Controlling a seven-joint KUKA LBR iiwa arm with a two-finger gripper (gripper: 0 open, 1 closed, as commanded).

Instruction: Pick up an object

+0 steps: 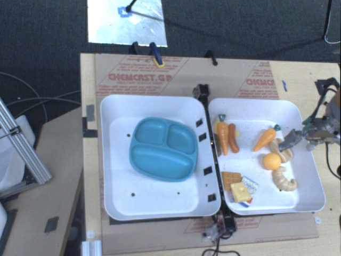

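Toy food in the right bin, gripper at its edge

Bins sit side by side on the bench. The left bin holds a blue plate with three parts to it. The right bin holds the toy food.

On the left side of that bin lie a small carrot and a red sausage, right next to each other. Near the front are a brown cracker and a yellow cheese block, touching. More to the right is an orange carrot with a green top, lying tilted. Just below it is a round orange. A pale curled shrimp-like piece lies nearest the front on that side.

The gripper comes in from the right, over the right side of the bin. Its grey tip is just beside the tilted carrot and just above the round orange. A tan piece lies under the tip. I cannot tell if the tool is spread or pressed together, and I see nothing pinched in it.
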